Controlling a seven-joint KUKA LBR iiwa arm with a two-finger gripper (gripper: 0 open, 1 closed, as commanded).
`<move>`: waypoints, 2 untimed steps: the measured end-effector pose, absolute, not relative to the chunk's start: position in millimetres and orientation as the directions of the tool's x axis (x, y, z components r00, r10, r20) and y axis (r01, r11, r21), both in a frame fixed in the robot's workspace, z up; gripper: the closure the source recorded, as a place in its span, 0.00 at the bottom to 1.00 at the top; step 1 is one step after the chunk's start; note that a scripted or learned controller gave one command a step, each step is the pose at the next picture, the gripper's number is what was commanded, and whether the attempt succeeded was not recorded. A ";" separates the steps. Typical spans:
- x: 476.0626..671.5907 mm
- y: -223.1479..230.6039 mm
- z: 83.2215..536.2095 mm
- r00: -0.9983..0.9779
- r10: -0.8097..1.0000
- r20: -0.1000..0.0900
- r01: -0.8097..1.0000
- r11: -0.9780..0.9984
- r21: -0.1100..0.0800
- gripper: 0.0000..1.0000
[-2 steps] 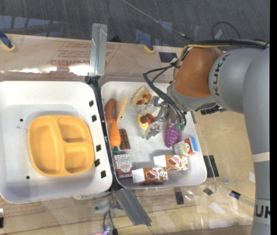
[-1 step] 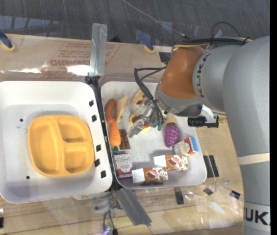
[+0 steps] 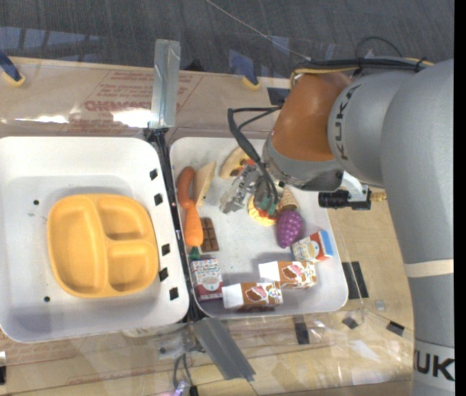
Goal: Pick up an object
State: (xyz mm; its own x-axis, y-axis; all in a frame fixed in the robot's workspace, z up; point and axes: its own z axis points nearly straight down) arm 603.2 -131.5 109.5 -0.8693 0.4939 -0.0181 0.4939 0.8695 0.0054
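A grey robot arm (image 3: 381, 139) with an orange band reaches from the right over the right bin (image 3: 336, 291). The left bin (image 3: 10, 221) holds a yellow divided plate (image 3: 101, 244). The gripper (image 3: 245, 190) hangs low over the right bin's far half; whether it is open or grasping anything cannot be told. Nearby lie a carrot (image 3: 192, 223), sausage (image 3: 185, 184), purple grapes (image 3: 289, 227), chocolate bar (image 3: 209, 234) and several small cartons (image 3: 251, 295) along the near wall.

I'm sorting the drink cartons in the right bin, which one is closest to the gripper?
The carton with the blue and red end, lying beside the purple grapes below the gripper. The other three cartons lie farther along the bin's lower edge.
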 end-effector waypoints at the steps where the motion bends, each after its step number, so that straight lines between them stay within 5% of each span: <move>1: 630.5 -145.6 270.8 -0.827 0.562 -0.012 0.562 0.827 0.004 1.00; 2: 602.9 -195.8 142.8 -0.965 0.261 0.005 0.261 0.965 0.000 1.00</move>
